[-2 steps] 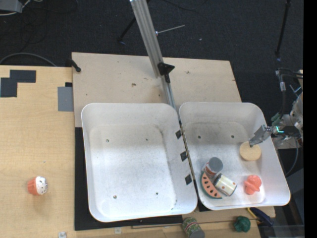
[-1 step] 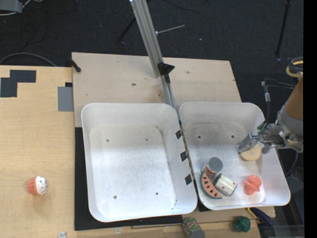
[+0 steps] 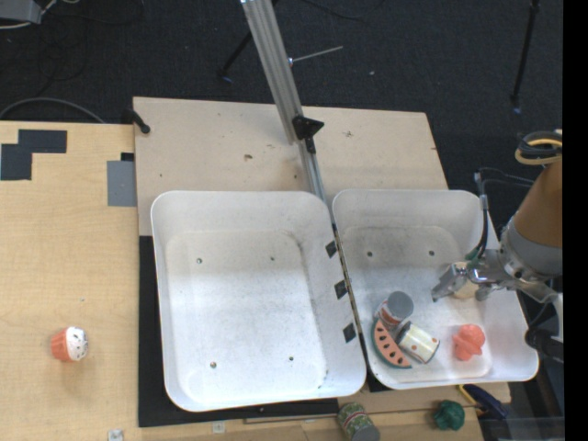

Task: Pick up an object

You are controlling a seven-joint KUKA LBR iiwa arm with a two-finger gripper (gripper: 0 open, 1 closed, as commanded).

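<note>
The gripper (image 3: 457, 281) hangs low over the right bin (image 3: 409, 211), jaws apart on nothing — likely poised to drop; the can (image 3: 398, 307) lies just below-left, the orange toy (image 3: 469, 340) beneath.

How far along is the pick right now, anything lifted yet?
Done: the gripper has reached into the right bin. In hand: nothing shows between its fingers. Left: the whole pick; the orange toy, the grey cylinder and the cream block lie on the bin floor below it.
</note>
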